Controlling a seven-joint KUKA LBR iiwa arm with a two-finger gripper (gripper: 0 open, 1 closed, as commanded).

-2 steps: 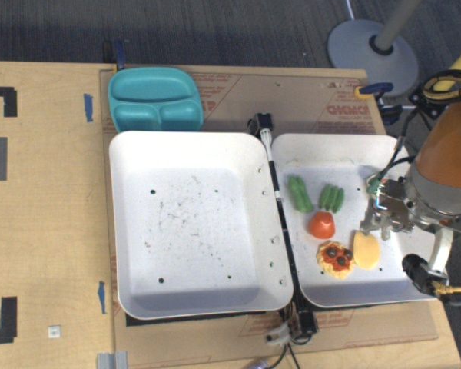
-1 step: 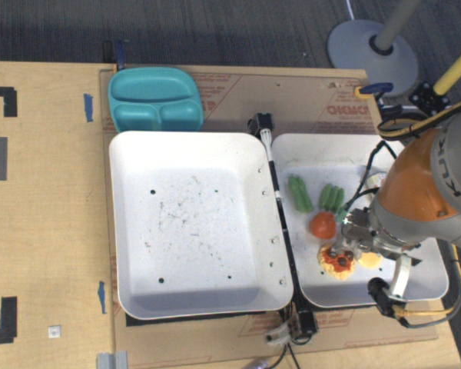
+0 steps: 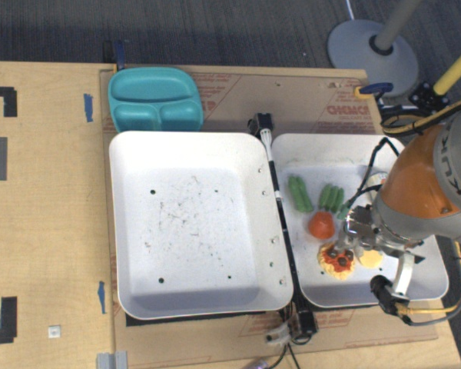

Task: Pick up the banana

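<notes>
The banana (image 3: pixel 371 259) shows as a pale yellow piece on the floor of the right bin (image 3: pixel 430 283), mostly hidden beneath the arm's wrist. My gripper (image 3: pixel 359 239) hangs low over the bin, directly above and just left of the banana. The grey metal wrist body and the orange band (image 3: pixel 419 187) cover its lower part. I cannot tell whether it touches the banana.
A yellow and red toy (image 3: pixel 336 260) lies just left of the banana, with a red tomato (image 3: pixel 320 225) above it. Two green vegetables (image 3: pixel 299 193) (image 3: pixel 332 198) lie further back. The left bin (image 3: pixel 138 283) adjoins, and a teal tray (image 3: pixel 155 98) sits behind it.
</notes>
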